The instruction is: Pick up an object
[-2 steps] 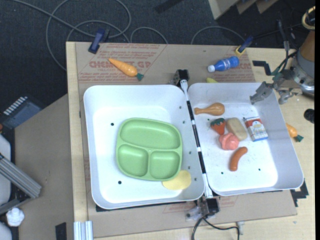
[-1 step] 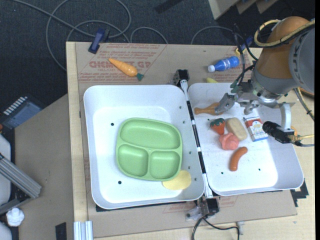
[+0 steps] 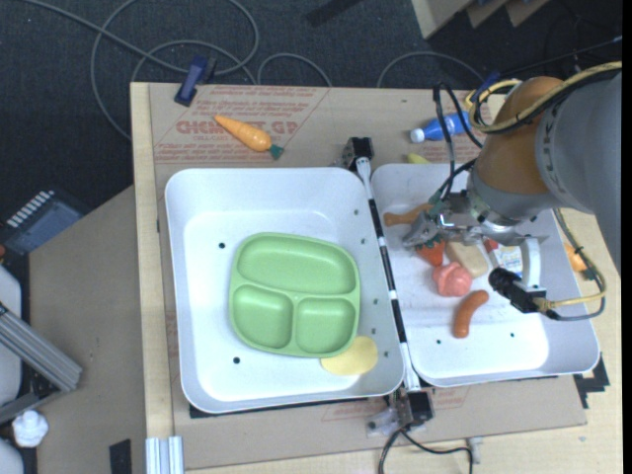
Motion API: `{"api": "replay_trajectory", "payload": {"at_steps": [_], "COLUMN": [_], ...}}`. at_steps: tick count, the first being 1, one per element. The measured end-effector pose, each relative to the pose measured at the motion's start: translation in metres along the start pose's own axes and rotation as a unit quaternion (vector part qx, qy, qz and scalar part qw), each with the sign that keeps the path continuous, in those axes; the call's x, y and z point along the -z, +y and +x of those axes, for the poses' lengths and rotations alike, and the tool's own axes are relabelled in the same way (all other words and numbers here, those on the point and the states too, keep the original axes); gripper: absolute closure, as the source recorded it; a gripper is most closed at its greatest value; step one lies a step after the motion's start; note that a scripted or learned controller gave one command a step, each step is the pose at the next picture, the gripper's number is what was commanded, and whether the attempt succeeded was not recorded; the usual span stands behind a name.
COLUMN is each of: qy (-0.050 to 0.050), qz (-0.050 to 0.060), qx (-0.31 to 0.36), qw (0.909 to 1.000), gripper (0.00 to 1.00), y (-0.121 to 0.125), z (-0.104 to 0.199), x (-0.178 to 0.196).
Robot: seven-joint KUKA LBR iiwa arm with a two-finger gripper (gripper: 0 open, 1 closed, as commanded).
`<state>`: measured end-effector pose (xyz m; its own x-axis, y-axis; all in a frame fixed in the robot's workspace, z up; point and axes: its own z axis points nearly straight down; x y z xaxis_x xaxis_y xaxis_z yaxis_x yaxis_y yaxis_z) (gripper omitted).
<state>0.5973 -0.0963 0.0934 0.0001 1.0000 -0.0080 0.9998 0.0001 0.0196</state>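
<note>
Camera view, as we log it: left bin [image 3: 188,265] holds a green divided plate [image 3: 293,292] with a pale yellow piece [image 3: 349,358] at its near corner. Right bin [image 3: 513,349] holds a pink lump [image 3: 453,279], a sausage [image 3: 468,313] and a tan block [image 3: 469,257]. Tool [image 3: 432,227] hangs low over the right bin's far-left part, near a small red piece [image 3: 433,256]; whether it is apart or together we cannot tell. A toy carrot [image 3: 247,133] lies on the desk [image 3: 158,363].

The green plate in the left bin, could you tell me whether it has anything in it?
Empty: the green plate's three sections show bare; a yellow piece lies just outside its rim.
</note>
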Motion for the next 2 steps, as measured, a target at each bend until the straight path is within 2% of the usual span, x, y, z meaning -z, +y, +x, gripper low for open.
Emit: {"api": "replay_trajectory", "payload": {"at_steps": [1, 2], "qy": [0.002, 0.001], "qz": [0.002, -0.002], "qx": [0.001, 0.001], "qw": [1.0000, 1.0000], "gripper": [0.00, 0.00], "y": [0.002, -0.011], "z": [-0.005, -0.005], "x": [-0.002, -0.001]}}
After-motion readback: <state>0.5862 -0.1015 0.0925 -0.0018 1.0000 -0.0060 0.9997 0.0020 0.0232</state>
